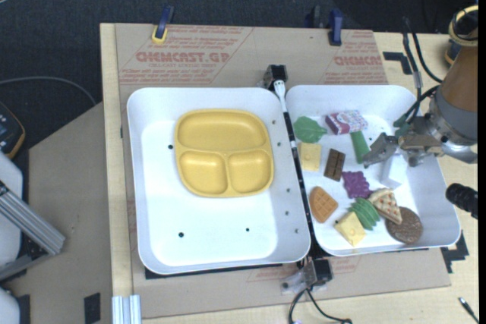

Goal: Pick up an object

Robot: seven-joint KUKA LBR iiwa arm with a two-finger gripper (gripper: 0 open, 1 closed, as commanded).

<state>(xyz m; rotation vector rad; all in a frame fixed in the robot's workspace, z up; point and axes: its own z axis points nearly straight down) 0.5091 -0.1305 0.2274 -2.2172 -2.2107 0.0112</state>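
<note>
The right bin (pixel 425 190) holds several toy foods. Among them are a green leaf (pixel 309 129), a pink and white packet (pixel 345 121), a green stick (pixel 359 146), a brown chocolate bar (pixel 334 164) and purple grapes (pixel 355 184). My gripper (pixel 382 163) hangs low over the middle right of this bin, just right of the green stick and above a pizza slice (pixel 385 202). Its fingers stand apart with nothing between them.
A yellow divided plate (pixel 224 150) lies in the left bin (pixel 152 186). Along the right bin's front lie an orange waffle (pixel 323 203), a yellow cheese wedge (pixel 350 228), a green vegetable (pixel 366 212) and a brown cookie (pixel 406 224). A pale cheese square (pixel 310 157) sits by the divider.
</note>
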